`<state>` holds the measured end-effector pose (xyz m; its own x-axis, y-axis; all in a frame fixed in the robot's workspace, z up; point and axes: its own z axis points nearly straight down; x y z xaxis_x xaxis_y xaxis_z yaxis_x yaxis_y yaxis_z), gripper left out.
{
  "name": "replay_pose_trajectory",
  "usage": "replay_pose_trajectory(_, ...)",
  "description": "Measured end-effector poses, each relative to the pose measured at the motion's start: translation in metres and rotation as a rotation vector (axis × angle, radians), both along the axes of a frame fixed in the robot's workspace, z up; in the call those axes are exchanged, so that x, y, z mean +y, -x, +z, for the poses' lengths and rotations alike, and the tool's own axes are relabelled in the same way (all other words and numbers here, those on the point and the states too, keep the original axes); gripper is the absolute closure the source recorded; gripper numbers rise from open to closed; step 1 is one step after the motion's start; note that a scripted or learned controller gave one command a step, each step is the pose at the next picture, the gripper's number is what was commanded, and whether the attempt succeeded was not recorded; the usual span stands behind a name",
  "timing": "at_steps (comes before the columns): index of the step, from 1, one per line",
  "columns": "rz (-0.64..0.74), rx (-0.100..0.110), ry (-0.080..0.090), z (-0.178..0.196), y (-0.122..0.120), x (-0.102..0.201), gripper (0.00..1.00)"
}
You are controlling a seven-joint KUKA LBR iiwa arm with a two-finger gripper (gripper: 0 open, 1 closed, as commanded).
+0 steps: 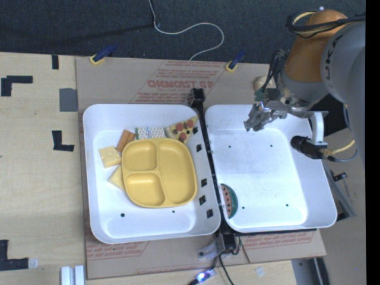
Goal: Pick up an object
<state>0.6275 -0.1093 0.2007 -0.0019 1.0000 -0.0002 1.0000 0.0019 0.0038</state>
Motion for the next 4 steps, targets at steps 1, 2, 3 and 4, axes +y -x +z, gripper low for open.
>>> replay_pose_trajectory(1,0.000,0.003,-0.001,0.025,-0.001,0.001,1.00)
replay_pose_trajectory(2,0.001,0.004,0.000,0.026,0.011,0.042,1.00)
replay_pose_trajectory(3,0.003,0.008,-0.001,0.017,0.025,0.092,1.00)
replay_pose_trajectory(4,0.003,0.005,-0.001,0.022,0.019,0.131,1.00)
